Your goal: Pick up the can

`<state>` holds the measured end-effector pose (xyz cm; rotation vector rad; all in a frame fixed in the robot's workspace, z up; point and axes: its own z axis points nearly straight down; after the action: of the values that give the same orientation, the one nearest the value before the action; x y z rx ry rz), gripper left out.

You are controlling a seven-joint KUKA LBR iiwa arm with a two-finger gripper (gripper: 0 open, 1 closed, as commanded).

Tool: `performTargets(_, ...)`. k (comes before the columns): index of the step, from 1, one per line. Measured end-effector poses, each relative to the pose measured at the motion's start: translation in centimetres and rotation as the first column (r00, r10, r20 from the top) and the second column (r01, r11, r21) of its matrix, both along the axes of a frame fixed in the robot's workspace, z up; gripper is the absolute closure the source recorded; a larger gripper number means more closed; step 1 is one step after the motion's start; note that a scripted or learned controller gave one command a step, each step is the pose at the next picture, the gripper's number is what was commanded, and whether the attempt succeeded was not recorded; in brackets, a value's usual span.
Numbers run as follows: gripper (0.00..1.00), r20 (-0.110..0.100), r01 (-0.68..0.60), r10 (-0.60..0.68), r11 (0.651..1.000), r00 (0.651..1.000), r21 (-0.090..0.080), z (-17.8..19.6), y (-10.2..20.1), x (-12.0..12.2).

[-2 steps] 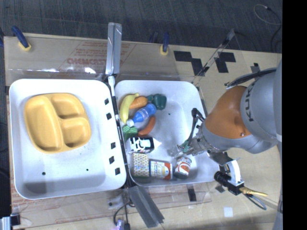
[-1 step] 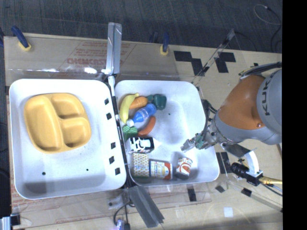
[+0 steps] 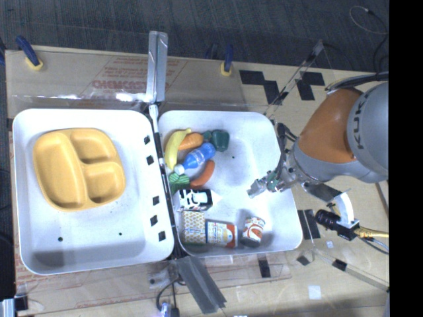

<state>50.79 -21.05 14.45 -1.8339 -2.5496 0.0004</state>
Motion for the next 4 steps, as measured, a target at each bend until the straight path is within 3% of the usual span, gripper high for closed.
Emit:
performTargets(1,0.00,0.000,0.001,-0.001,1.000,1.000,0.000,0.0,0.0,0.0)
performTargets(2,0.00,-0.002,0.136,-0.136,0.991,0.991,0.001,-5.3,0.1,-3.1)
performTargets(4,0.00,-0.002,0.136,-0.136,0.991,0.991,0.000,-5.3,0.1,-3.1)
